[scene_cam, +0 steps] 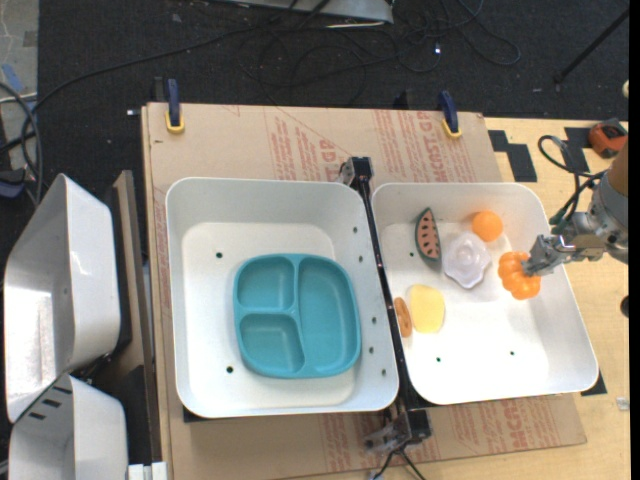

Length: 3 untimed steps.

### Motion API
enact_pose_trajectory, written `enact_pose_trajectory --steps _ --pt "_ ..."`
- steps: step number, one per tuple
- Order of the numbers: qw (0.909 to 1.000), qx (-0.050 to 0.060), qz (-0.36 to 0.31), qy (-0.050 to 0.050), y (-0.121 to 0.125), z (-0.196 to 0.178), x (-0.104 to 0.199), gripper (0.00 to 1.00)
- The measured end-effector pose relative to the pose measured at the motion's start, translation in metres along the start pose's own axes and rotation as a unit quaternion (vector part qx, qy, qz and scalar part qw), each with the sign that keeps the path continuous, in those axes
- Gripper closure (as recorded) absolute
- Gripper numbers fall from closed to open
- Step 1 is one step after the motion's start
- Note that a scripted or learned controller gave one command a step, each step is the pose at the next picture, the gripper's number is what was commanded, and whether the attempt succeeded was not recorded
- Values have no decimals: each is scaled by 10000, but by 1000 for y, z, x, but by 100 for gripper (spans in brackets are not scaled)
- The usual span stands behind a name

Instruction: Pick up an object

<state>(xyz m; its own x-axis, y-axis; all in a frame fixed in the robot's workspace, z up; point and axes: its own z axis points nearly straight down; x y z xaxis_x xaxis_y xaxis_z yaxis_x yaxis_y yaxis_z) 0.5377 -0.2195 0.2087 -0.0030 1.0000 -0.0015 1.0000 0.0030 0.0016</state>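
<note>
So, looking down from the overhead camera: there's a brown cardboard-covered worktop [300, 138] with two shallow white bins side by side. The left white bin [190, 268] has a teal plastic divided plate [297, 315] with three compartments sitting roughly in its middle.

The right white bin [520, 368] is where the stuff is. Taking that bin as a clock face: a watermelon-slice toy [428, 235], green rind and red flesh, is up at about 10 o'clock. A small orange ball [487, 225] sits near 12. A pale translucent lumpy thing [466, 261], can't tell what it is exactly, lies just below the ball and just beside the watermelon slice. A soft yellow block [427, 309] is at around 8 o'clock, with a little orange-brown sausage-shaped piece [402, 316] touching or just beside its left edge, near the bin wall.

At 3 o'clock there's a bright orange bumpy toy [517, 274], maybe a pepper, hard to say. The grey arm's gripper [541, 256] comes in from the right rim and sits right against that orange toy's upper right side. Whether the fingers are spread or clamped I honestly can't tell, too small and blurry, and I can't see the toy between them.
</note>
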Motion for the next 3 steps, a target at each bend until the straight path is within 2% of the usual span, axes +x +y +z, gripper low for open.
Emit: enact_pose_trajectory --steps 1,3 --pt "10000 4 -3 1 2 -33 -1 100" --pt "10000 26 -26 16 13 -42 98 100"
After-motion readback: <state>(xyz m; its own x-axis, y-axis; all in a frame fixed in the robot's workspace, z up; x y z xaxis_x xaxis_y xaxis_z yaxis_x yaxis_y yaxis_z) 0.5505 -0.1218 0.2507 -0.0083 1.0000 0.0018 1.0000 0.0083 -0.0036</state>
